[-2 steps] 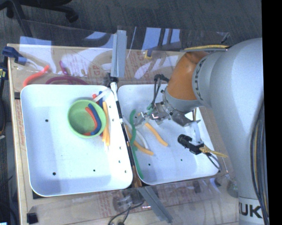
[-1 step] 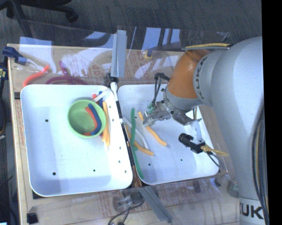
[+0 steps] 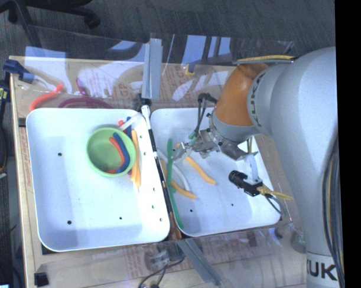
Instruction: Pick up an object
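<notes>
Two white bins fill the bench: left bin [image 3: 70,215] holds a green bowl [image 3: 104,150]. Mid-frame, in the right bin [image 3: 230,224], lies a thin orange stick [image 3: 201,171], probably light, stiff plastic; grasp mid-length. Gripper [image 3: 199,144] hangs just above; jaw state unclear.

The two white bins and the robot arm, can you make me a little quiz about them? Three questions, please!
1. True or false: the green bowl sits in the left bin.
2. Over which bin is the gripper? A) left bin B) right bin C) neither
3. What colour is the long stick lying along the right bin's left side?

Key:
1. True.
2. B, it is above the right bin, near the orange sticks.
3. Green.
</notes>
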